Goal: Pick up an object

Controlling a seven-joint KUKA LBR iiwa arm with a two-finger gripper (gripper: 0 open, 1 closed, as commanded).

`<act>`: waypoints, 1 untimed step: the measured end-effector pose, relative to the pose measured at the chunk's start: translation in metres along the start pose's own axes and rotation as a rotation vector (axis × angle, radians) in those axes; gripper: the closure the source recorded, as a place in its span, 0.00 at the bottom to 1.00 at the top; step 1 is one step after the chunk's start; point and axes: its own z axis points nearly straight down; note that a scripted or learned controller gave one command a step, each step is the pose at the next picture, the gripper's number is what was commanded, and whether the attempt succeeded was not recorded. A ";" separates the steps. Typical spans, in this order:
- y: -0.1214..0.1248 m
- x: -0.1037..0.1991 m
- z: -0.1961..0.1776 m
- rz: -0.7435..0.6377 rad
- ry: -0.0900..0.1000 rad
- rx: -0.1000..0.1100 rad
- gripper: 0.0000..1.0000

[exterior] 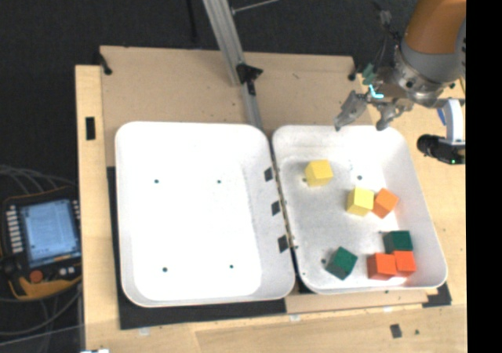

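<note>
Hanging over the far edge of the right bin [420, 187], the gripper [364, 117] has its two fingers spread apart with nothing between them. Its grey wrist and the orange band of the arm [439, 10] rise toward the far right corner of the scene.

All the blocks lie in the right bin, below and nearer than the gripper. A yellow block [318, 172] sits alone toward the far left part of that bin, the closest one to the gripper yet well apart from it. Farther right and nearer, a second yellow block [360, 201] touches an orange block [385, 202] on its right. In the near right corner, a dark green block [398, 241] sits just behind two orange-red blocks [390, 264] that lie side by side and touching. A second green block [341, 263] rests to their left, near the bin's near wall, turned at an angle.

The left bin [125, 210] shows a bare white floor with a few small dark dots. A metal pole [223, 26] slants up from between the bins toward the far side. At the far left, off the bench [172, 77], lies a handheld control pad [43, 238] with a lit screen.
</note>
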 end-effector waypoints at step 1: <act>0.001 0.000 -0.003 -0.001 -0.002 -0.004 0.00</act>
